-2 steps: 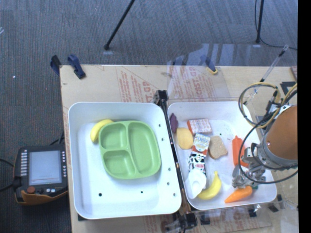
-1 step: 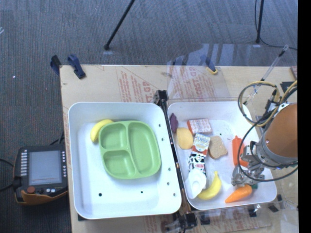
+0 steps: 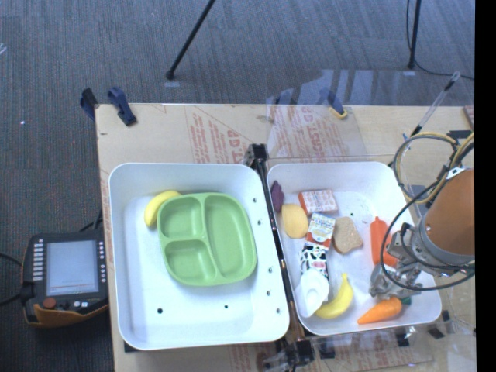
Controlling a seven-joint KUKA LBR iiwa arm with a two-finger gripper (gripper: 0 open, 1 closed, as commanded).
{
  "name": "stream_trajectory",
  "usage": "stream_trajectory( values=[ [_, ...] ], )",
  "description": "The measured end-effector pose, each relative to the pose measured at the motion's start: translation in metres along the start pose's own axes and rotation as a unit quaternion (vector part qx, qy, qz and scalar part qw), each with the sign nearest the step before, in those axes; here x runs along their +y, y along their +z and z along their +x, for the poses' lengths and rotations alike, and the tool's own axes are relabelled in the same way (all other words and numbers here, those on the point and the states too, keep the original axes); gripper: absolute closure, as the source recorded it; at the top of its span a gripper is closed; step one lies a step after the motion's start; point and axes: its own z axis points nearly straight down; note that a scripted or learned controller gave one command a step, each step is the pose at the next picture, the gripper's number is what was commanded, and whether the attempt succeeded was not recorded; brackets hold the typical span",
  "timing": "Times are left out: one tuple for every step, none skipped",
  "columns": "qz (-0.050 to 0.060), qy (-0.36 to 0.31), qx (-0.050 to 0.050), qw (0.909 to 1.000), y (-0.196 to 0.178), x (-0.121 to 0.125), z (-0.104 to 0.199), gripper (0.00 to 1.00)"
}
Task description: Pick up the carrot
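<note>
The carrot (image 3: 380, 311), orange with a green stub at its right end, lies on its side in the front right corner of the right bin (image 3: 364, 173). My gripper (image 3: 390, 284) hangs just above and behind the carrot, reaching in from the right under the arm's orange band (image 3: 459, 214). The wrist and its cables hide how the gripper stands against the carrot. Nothing is visibly lifted off the bin floor.
In the right bin there are also an orange-red stick (image 3: 377, 240), a bread slice (image 3: 346, 235), a banana (image 3: 337, 301), a milk carton (image 3: 314, 259), a yellow lump (image 3: 294, 221) and an orange box (image 3: 318, 201). The left bin holds a green divided tray (image 3: 208, 237) and a second banana (image 3: 157, 204).
</note>
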Motion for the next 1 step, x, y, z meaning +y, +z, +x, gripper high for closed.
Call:
stream_trajectory(
  values=[
    [-0.007,-0.067,0.001,0.9978,-0.0046,0.0047,-0.0017,1.00]
  ],
)
